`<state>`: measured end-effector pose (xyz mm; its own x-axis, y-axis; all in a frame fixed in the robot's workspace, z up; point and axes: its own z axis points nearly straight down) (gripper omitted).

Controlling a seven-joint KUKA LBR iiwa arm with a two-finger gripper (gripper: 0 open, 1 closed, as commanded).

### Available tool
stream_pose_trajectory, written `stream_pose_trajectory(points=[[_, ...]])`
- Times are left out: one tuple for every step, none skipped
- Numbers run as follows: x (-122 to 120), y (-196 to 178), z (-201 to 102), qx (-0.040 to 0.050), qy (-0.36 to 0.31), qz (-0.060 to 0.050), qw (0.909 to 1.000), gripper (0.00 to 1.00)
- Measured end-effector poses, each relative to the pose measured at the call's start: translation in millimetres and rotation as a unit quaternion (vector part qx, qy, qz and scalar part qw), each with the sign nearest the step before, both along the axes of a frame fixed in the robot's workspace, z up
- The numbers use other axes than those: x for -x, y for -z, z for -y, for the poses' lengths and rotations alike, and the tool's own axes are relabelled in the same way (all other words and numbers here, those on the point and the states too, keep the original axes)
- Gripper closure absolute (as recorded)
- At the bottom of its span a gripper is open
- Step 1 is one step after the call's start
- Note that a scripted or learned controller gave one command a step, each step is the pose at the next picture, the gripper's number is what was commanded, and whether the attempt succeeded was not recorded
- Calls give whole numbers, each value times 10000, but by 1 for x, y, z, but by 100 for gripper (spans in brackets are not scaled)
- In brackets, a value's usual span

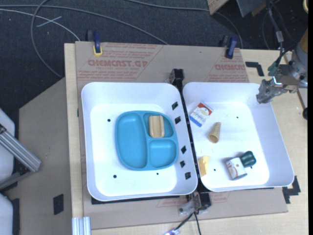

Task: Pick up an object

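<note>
Dark carpet floor [146, 13], loose cables [49, 18]

The gripper [266, 91] hangs over the upper right rim of the right bin [274, 131]. Below and left of it lie a small carton [200, 114] and a cone [214, 131]; farther down, a bottle [240, 165]. Far left, the left bin [98, 131] holds a divided tray [134, 143] with a block [156, 126] in its upper compartment.
</note>
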<state>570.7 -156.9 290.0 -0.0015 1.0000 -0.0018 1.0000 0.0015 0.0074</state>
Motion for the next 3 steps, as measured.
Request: stream_pose_trajectory(points=[[-10,8,-41,-15,-12,-41,10000,100],[-17,19,-83,-21,-16,-51,10000,100],[-30,37,-132,-21,-20,-53,10000,100]])
